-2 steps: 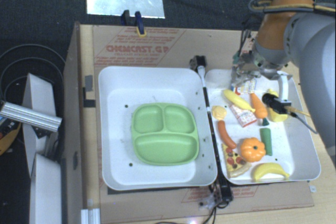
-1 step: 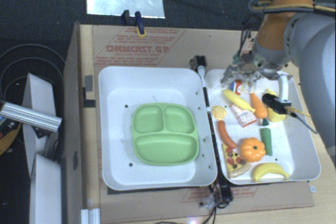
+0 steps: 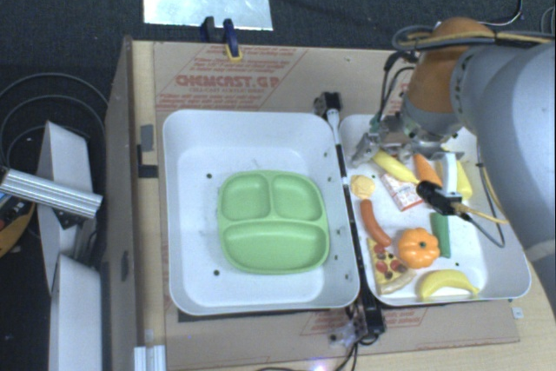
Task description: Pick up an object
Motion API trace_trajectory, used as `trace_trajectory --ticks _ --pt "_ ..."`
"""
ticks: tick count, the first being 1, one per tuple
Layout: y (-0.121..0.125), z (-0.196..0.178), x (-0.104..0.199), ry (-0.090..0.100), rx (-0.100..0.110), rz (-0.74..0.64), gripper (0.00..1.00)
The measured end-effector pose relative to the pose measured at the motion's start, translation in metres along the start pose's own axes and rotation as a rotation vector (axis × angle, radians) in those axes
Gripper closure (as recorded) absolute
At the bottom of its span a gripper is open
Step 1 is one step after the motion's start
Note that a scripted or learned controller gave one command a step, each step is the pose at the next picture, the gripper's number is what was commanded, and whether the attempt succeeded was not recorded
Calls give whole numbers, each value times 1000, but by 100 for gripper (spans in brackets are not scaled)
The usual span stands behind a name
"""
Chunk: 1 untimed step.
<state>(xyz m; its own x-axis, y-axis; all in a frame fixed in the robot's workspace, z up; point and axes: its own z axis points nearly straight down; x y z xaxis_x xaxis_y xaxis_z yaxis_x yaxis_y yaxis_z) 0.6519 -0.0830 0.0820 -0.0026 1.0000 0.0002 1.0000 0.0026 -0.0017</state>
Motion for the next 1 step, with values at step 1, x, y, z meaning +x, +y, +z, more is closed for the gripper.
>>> trace_trajectory --ticks 1 --pt "2 -13 0 0 -5 -2 100"
